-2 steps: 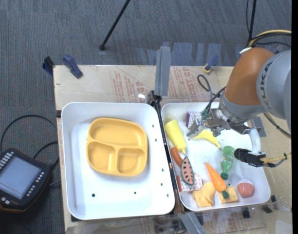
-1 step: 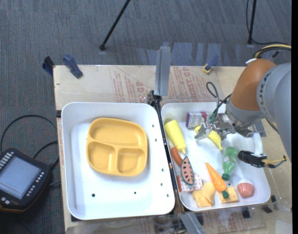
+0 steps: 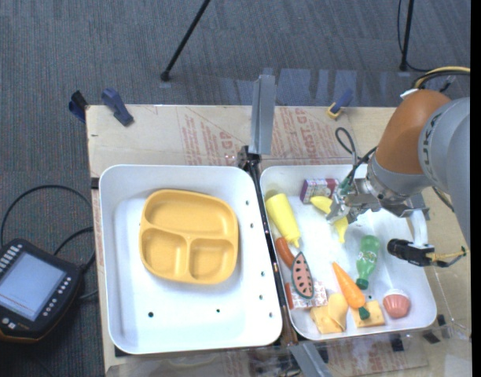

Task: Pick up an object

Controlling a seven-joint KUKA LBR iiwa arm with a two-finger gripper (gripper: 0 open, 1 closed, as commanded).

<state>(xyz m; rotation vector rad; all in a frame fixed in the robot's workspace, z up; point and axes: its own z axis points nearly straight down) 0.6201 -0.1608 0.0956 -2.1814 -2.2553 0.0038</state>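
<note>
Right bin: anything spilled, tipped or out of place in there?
Nothing stands out. The toy food lies loose inside the right bin, none over the rim; the green bottle and yellow bottle lie flat. The tool hovers by the banana.

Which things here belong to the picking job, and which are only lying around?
Job:
gripper over the right white bin
yellow plastic banana
green toy bottle
orange toy carrot
yellow mustard bottle
watermelon slice

Lying about:
yellow divided plate in the left white bin
handheld controller
blue clamp

Small yellow banana (image 3: 322, 204), lying in right bin, beside pincer (image 3: 340, 209)
</note>
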